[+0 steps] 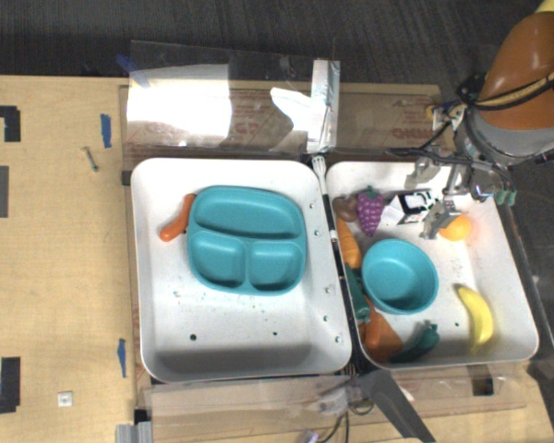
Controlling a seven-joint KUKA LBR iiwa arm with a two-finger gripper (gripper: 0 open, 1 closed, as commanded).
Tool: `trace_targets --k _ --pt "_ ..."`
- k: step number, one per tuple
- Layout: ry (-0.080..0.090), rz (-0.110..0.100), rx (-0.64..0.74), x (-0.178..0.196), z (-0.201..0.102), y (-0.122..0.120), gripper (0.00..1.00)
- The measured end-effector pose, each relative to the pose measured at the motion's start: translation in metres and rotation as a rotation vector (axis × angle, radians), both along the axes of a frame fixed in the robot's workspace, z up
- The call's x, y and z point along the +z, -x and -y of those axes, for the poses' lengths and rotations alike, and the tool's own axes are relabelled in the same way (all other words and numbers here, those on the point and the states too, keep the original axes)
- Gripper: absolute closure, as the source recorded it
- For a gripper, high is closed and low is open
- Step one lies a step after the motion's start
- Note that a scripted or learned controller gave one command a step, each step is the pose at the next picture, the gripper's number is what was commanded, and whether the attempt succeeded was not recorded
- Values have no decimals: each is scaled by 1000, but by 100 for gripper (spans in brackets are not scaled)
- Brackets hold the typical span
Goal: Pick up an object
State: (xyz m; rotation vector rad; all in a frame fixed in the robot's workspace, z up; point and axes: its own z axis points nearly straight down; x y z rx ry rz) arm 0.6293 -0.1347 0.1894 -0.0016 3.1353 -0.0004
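Tan cardboard covers the worktop (46, 275), and two shallow white bins sit on it side by side. The left bin (240, 340) holds a big teal divided plate (246, 238), with an orange carrot-looking toy (176, 220) touching the plate's rim at about 9 o'clock. The right bin (512, 275) is way busier. The grey arm with its orange band (526, 58) comes in from 2 o'clock, and the pincer (440, 218) hangs low over the bin's far part.

Honestly can't tell how far apart the fingers are, too much metal and cable clutter there, and I can't say it has hold of anything. A small orange fruit (455, 228) sits right beside the fingertips, at roughly 1 o'clock from the teal bowl (401, 277). A yellow banana (476, 311) lies at the bowl's 4 o'clock, near the bin's right wall. Purple grapes (370, 210) sit at the bowl's 11 o'clock, a second carrot (349, 245) lies along its 9 o'clock side, and there's an orange and dark green bunch of toys (394, 338) at 6 o'clock that I can't make out.
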Motion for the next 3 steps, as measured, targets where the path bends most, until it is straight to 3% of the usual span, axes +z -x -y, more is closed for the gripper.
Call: trace_targets --k 1,2,3 --pt "5 35 -96 -72 54 -9 0" --pt "-2 44 -202 -80 83 -10 0" --pt "8 53 -314 -79 49 6 0"
